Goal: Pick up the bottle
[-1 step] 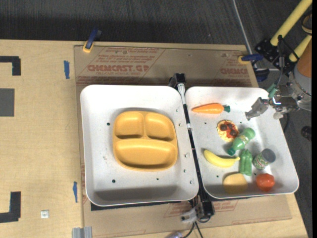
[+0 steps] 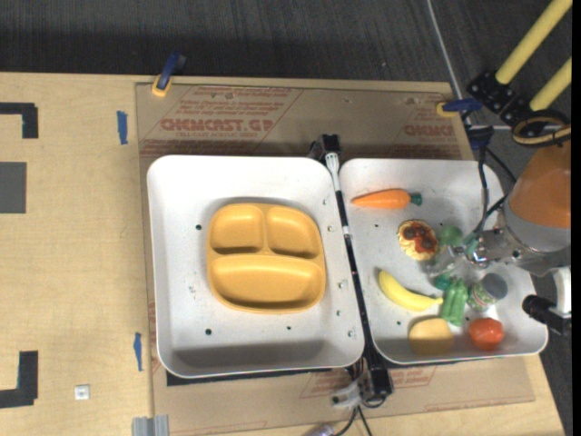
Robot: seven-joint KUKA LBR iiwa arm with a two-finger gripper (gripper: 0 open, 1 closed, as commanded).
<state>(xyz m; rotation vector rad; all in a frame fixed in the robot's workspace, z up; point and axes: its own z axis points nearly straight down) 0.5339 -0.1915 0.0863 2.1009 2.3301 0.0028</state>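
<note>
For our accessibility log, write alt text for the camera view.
A grey arm's end effector reaches from the right into the right white bin, above a green plastic bottle among a toy carrot, banana and tomato. The left white bin holds a yellow compartment tray.

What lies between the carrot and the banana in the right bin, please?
In the camera view, a small round pizza-like toy lies between the carrot and the banana.

bench (image 2: 64, 271) | cardboard sheet (image 2: 272, 116) | two white bins: left (image 2: 172, 271), right (image 2: 381, 175)
</note>
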